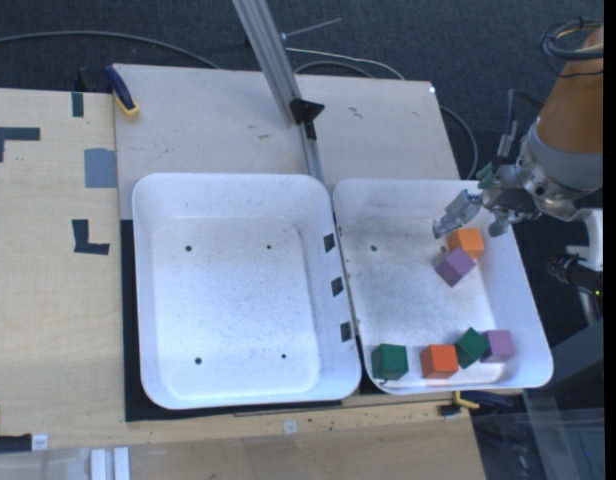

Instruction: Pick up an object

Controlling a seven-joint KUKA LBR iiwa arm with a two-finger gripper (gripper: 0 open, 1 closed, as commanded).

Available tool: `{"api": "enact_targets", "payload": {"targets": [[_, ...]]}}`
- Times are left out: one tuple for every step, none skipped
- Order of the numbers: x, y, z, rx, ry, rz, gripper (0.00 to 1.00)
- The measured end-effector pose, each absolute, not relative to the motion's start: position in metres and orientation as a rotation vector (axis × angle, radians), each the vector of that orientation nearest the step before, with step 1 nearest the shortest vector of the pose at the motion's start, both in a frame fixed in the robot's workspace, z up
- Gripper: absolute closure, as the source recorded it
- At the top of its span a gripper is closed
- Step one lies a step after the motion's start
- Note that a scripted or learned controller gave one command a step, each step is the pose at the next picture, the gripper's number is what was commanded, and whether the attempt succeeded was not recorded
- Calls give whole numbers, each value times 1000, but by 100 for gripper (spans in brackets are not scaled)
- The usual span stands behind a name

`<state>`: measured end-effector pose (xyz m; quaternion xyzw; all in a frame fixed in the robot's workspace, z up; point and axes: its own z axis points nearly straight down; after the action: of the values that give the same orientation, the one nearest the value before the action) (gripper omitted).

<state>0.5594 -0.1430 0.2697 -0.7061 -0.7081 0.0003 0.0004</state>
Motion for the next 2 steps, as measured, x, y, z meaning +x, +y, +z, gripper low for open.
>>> {"api": "enact_targets", "payload": {"targets": [[511,-194,89,-2221,-2216,5,0],[585,-209,92,-2221,-2229,-2,0]]}}
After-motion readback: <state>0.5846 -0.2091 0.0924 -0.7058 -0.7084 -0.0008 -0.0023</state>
